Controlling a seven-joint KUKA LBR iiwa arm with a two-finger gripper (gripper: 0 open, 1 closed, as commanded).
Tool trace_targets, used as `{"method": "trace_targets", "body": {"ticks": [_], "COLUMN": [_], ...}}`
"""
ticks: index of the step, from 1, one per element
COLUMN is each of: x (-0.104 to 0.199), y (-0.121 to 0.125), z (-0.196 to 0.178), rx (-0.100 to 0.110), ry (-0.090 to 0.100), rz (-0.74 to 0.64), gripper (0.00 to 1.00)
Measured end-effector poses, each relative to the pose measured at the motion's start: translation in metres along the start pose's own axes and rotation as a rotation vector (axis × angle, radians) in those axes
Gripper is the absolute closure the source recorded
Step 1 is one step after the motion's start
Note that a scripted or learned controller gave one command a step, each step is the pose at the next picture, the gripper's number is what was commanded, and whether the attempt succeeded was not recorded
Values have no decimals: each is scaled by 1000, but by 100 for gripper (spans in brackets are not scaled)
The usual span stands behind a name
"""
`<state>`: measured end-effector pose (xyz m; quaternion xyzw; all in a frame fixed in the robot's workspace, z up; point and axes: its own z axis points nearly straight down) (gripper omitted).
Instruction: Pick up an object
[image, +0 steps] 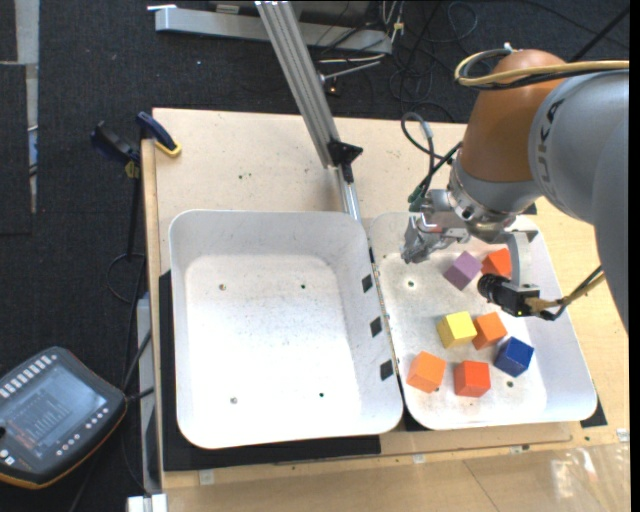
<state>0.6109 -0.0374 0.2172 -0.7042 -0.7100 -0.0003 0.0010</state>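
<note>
The gripper (418, 243) hangs over the top left part of the right bin (560, 405). I cannot tell how it is set. Purple (462, 270), yellow (459, 328), blue (514, 356) and orange blocks (427, 371) lie in that bin, lower right

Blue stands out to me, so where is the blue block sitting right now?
The blue block lies in the right bin, toward its near right side, just right of a red block and below an orange block.

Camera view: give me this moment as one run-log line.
gripper: over right bin's far end, nothing visibly held | nearest: purple cube | other cubes: yellow, blue, several orange | left bin: no cubes
</note>
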Motion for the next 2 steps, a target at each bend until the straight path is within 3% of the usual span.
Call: {"method": "trace_targets", "body": {"ticks": [2], "x": [111], "y": [10], "z": [-24], "rx": [-4], "ry": [0], "rz": [0], "gripper": [100]}}
